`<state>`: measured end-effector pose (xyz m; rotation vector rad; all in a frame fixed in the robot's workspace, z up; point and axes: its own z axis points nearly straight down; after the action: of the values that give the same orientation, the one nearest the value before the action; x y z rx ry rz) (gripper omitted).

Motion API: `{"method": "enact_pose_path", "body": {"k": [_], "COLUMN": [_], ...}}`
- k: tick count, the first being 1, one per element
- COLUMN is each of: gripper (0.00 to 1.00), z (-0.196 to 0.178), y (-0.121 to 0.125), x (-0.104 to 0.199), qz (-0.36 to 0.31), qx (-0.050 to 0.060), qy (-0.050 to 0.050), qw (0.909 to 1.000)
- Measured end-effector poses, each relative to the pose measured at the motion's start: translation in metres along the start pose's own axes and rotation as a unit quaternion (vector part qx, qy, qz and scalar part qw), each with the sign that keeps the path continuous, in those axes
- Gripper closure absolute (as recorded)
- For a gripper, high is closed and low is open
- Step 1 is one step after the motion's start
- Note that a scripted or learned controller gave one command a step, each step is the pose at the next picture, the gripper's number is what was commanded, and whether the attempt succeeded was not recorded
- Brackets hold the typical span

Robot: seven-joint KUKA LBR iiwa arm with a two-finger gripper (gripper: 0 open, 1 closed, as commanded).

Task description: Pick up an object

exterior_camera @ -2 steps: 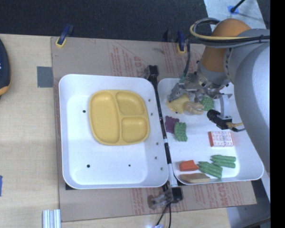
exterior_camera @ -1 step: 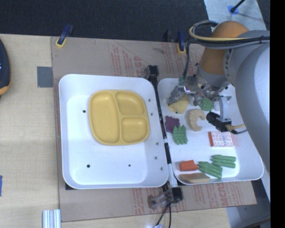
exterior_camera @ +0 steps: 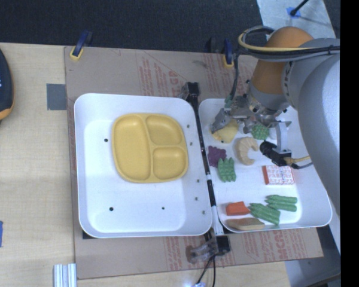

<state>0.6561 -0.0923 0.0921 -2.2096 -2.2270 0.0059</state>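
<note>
Overhead, end effector [exterior_camera: 246,113] crowds right bin [exterior_camera: 311,220] far edge — near side roomier.

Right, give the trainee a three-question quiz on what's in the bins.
1. True or false: the yellow divided tray lies in the left bin.
2. Which lies nearest the right bin's front edge? A) purple grapes B) orange carrot C) red-and-white packet
3. Fill in: the gripper hovers over the ___ end of the right bin.

Key: 1 true; 2 B; 3 far
</note>
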Motion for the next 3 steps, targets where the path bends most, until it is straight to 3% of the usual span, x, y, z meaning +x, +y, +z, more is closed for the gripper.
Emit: {"method": "enact_pose_path", "body": {"k": [1, 2, 3], "gripper": [0.00, 0.00, 0.00], "z": [0.001, -0.047, -0.005], "y": [-0.089, -0.019, 0.000], "x": [0.000, -0.009, 0.000], "qz": [0.003, 0.001, 0.001], "qx": [0.002, -0.006, -0.002], "qy": [0.000, -0.001, -0.001], "qw": [1.0000, 1.0000, 1.0000]}}
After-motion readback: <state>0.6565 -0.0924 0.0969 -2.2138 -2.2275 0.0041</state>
